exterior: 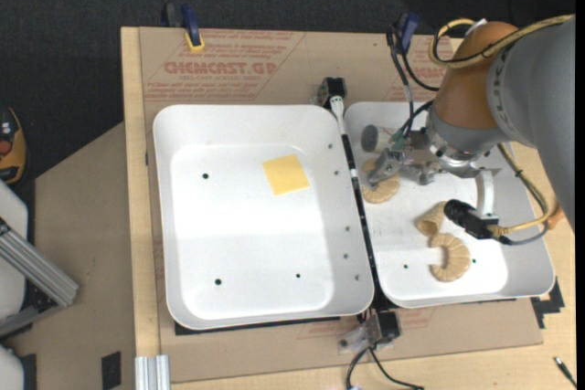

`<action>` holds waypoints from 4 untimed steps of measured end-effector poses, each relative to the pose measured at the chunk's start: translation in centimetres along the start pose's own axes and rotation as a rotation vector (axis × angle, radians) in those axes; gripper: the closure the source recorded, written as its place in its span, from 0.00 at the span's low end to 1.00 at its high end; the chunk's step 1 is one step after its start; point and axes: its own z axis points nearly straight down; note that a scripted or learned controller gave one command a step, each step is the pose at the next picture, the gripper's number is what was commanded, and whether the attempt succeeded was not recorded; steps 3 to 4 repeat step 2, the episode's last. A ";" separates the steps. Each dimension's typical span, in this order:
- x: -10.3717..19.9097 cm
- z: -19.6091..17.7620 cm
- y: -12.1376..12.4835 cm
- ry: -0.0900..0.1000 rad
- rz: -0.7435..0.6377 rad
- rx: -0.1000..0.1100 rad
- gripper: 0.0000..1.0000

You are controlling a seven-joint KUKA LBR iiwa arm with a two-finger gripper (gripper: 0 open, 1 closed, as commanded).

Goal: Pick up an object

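My gripper (391,163) hangs low over the left part of the right bin (521,274), under the grey arm with its orange band (468,85). Just below it, near the bin's left wall, lies a round tan pastry piece (382,191). A curled tan croissant (451,257) lies towards the bin's front, with a smaller tan piece (429,222) just above it. A small grey object (368,138) sits at the back left of this bin, next to the gripper. A flat yellow square (286,174) lies alone in the left bin (183,224).
The two bins meet along a dark clamp strip (355,196). A black and yellow cable (498,231) from the arm trails over the right bin. The bins rest on a brown board (247,59) with blue clamps at its back edge.
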 end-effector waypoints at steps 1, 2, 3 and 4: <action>-0.1 -1.6 0.2 -0.003 0.000 -0.010 1.00; 3.8 -10.9 6.5 -0.004 -0.006 -0.023 1.00; 3.8 -10.9 6.5 -0.004 -0.006 -0.023 1.00; 3.8 -10.9 6.5 -0.004 -0.006 -0.023 1.00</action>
